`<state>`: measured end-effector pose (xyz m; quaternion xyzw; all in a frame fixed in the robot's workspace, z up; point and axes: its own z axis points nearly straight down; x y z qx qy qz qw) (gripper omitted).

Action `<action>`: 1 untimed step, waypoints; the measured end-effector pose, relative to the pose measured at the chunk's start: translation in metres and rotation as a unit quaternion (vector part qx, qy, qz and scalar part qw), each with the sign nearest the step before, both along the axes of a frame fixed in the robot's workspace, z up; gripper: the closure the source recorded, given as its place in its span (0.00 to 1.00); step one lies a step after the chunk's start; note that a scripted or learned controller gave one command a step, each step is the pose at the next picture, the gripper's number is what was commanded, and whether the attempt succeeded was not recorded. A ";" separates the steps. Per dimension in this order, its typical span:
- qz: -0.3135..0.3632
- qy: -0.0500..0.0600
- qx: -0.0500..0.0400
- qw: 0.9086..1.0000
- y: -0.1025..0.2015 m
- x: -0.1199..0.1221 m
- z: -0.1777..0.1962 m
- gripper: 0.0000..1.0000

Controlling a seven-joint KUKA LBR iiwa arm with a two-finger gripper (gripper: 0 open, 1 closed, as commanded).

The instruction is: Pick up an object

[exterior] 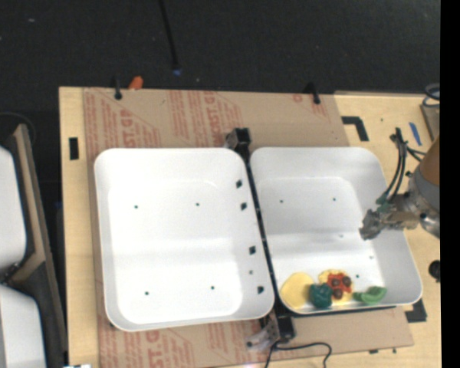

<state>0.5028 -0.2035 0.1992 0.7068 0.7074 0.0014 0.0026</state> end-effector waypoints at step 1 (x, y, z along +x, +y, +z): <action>0.000 0.001 0.000 1.000 -0.001 0.001 0.025 1.00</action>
